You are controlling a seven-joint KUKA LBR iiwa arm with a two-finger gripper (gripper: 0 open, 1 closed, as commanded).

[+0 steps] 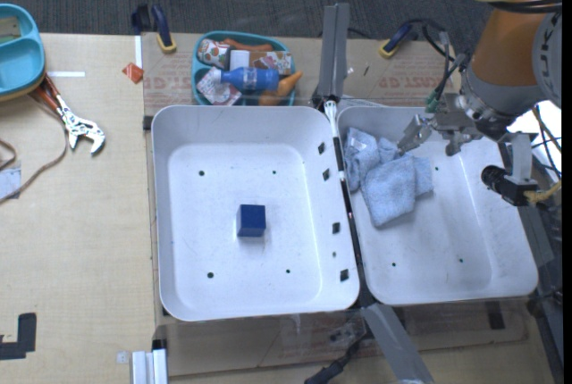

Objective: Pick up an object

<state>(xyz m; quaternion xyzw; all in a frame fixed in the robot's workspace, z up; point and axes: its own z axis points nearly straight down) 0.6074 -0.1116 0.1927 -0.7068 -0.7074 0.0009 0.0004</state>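
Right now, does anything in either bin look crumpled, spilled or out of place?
Only the grey cloth in the right bin: it lies crumpled in a heap against the bin's left wall rather than flat. The blue block sits squarely on the floor of the left bin. The claw hovers by the cloth's upper right edge.

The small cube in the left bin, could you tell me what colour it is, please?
The cube is dark blue, seen clearly in the camera view.
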